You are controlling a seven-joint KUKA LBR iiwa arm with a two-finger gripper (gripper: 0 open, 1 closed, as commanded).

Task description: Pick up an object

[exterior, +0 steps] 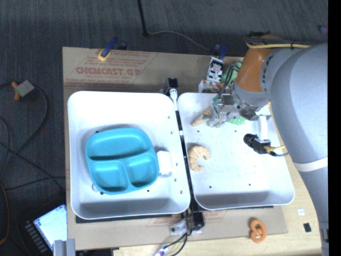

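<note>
The metal two-finger gripper (217,116) is parked low at the upper edge of the right white bin (266,196), right by a small tan object (199,119), presumably lined up for a grab, though its grip can't really be made out.

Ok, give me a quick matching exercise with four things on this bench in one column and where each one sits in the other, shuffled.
Things:
1. blue divided tray
2. croissant-shaped toy
3. pincer
4. orange ring

Places:
A. bench board, in front of the right bin
B. left bin
C. far end of the right bin
D. right bin, near the divider

Pairs: 1-B, 2-D, 3-C, 4-A
</note>
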